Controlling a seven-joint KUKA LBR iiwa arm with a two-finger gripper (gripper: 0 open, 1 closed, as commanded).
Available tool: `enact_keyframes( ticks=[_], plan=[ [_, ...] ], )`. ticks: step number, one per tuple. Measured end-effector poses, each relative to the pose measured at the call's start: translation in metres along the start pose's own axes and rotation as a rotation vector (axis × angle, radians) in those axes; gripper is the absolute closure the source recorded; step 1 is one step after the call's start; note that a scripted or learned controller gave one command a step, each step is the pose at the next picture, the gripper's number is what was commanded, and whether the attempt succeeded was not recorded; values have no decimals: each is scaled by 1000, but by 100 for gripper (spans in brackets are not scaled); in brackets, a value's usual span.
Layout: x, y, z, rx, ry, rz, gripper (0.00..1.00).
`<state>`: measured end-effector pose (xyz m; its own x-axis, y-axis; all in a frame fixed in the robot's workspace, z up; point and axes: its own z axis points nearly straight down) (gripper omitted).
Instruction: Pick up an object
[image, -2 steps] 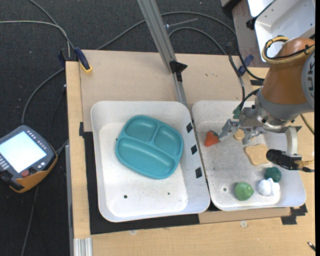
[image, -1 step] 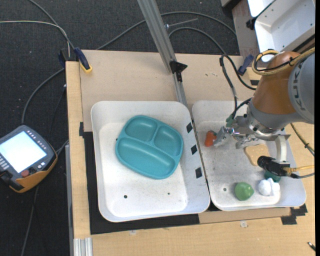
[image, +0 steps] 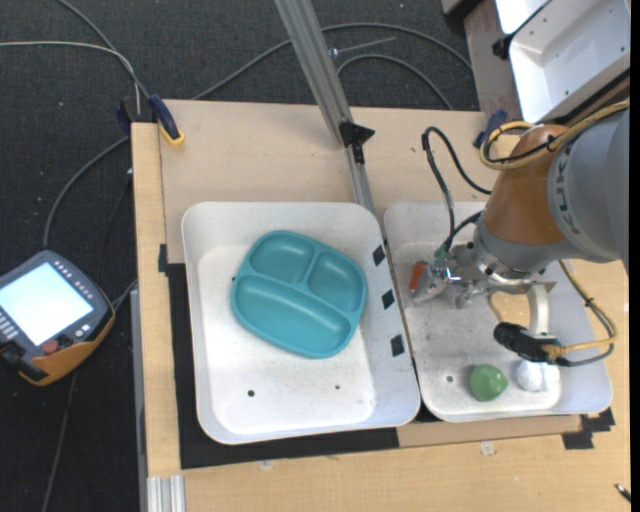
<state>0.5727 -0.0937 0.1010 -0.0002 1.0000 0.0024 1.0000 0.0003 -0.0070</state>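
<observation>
Inside the right bin, tool, grip unclear, beside orange piece; green ball apart.

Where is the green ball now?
In the camera view, the green ball lies in the right-hand bin, near its front edge, just left of a small whitish object.

Most of the left bin is being taken up by a teal divided plate; open floor is being left along the near edge and in both near corners. In the right bin, the far half is being blocked by the arm and gripper. Its near right corner is being crowded by a green ball and a pale object just beside it. Bare floor is being left near its left edge.
</observation>
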Motion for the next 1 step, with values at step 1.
enact_keyframes(
  ticks=[1],
  plan=[
    [0,1,-14,-7,-1,0,100]
  ],
)
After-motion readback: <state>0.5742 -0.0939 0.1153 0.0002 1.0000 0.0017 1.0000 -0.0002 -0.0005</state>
